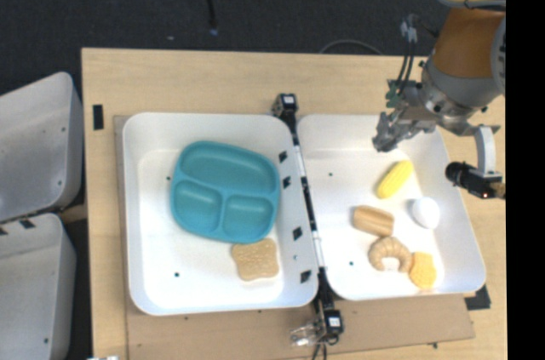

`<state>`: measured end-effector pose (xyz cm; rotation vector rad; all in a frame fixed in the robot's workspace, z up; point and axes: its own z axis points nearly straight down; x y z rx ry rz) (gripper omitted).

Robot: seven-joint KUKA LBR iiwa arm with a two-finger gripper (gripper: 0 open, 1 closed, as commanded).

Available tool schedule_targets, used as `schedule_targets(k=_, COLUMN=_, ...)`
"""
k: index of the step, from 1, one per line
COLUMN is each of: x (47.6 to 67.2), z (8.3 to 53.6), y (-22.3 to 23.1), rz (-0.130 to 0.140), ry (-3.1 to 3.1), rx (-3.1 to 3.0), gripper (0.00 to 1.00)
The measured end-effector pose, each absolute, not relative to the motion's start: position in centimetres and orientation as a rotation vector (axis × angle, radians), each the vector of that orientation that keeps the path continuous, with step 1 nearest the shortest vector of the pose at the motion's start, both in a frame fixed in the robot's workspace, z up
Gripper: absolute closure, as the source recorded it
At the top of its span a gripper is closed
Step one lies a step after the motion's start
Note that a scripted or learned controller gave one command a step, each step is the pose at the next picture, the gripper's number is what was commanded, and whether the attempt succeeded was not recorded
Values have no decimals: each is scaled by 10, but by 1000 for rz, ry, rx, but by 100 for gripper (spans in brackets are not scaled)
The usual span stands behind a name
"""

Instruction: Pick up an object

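The right bin [341, 180] holds a yellow corn-like piece [394, 179], a white egg [424, 213], a tan bread roll [373, 220], a croissant [388, 252] and a small orange piece [422, 269]. My gripper [390, 134] hangs over the bin's far right part, just up and left of the yellow piece, with nothing seen between its fingers. The grey arm with its orange band [464, 43] rises behind it at the upper right.
The left bin [149, 265] carries a teal sectioned plate [226, 191] and a slice of toast [255, 259] at the plate's near edge. A divider with black clips [300, 188] runs between the bins. A cable lies on the dark floor behind the bench.
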<state>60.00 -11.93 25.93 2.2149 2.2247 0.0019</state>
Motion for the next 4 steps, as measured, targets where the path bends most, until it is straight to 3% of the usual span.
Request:
schedule_targets(k=3, x=604, z=258, y=29, rz=-3, ry=2229, rx=2217, gripper=100)
schedule_targets(k=4, x=589, z=260, y=79, rz=-3, ry=2230, rx=2217, gripper=100)
